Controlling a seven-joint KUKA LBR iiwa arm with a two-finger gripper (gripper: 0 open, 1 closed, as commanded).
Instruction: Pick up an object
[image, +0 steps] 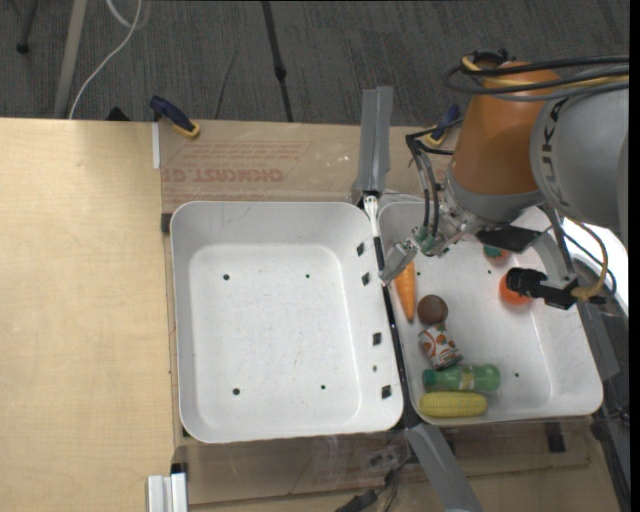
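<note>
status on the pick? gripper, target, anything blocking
Gripper low at right bin's left edge, just above carrot; grip not confirmed. Brown ball, can, green bottle, corn close below carrot. Nothing blocking.

The gripper hangs over the right bin, just above a carrot. Below the carrot lie a brown ball, a can, a green bottle and corn.
</note>
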